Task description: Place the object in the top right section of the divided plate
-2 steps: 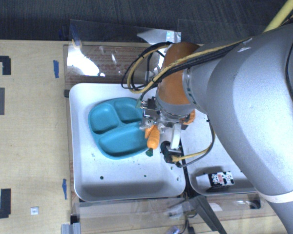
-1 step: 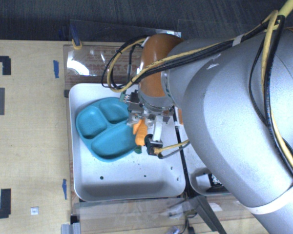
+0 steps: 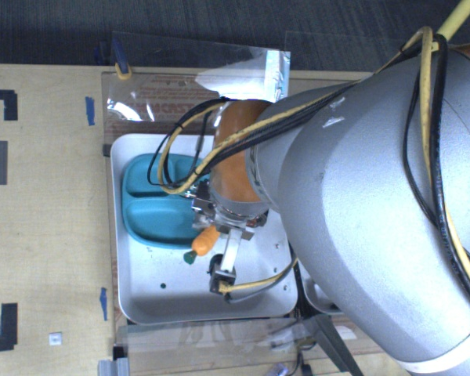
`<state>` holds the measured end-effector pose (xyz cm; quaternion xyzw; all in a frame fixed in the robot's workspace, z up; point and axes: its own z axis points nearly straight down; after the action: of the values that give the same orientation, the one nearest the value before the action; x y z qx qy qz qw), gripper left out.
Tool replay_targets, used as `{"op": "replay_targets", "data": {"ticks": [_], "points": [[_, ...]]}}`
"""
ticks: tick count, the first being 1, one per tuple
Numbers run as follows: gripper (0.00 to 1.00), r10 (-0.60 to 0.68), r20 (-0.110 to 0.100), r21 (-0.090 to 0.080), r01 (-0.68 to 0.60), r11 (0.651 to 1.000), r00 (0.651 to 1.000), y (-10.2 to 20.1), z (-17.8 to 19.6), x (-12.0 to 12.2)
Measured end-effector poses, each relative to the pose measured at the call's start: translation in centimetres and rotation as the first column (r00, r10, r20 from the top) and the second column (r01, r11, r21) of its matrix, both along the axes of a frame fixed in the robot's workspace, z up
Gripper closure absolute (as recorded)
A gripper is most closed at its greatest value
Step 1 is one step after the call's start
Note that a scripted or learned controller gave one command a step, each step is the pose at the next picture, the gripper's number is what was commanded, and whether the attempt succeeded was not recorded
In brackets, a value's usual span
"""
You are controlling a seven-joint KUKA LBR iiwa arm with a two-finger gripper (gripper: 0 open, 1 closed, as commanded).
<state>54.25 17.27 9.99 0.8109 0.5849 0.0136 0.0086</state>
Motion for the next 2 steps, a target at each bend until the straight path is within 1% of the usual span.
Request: {"op": "replay_targets", "data": {"ticks": [1, 2], "points": [[1.0, 0.076, -0.037, -0.014, -0.077, 0.997, 0.996, 4.2, 10.3, -2.6], [1.0, 0.08, -0.033, -0.004, -0.081, 0.997, 0.996, 1.5, 20.1, 0.8]]}}
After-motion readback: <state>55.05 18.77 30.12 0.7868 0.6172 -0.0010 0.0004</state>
